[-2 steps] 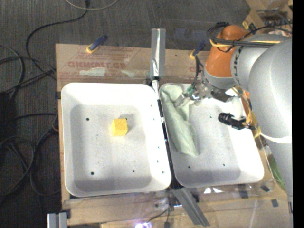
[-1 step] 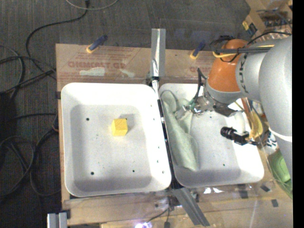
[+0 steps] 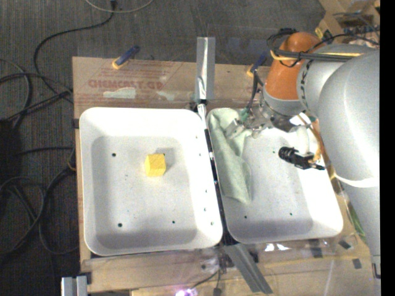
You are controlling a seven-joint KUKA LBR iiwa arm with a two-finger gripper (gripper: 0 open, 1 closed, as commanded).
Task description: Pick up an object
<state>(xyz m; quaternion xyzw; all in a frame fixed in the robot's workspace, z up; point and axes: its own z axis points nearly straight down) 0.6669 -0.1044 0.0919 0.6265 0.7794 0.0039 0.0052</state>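
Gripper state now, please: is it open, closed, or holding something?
Gripper: cannot be told. It sits at the top edge of the right bin, over the pale green cloth.

A single fixed camera hangs above the bench (image 3: 148,82) and looks down at a slant, far enough back to take in both white bins and the dark floor beyond. The left bin (image 3: 99,184) and right bin (image 3: 308,217) lie side by side. The arm (image 3: 345,97) enters from the right.
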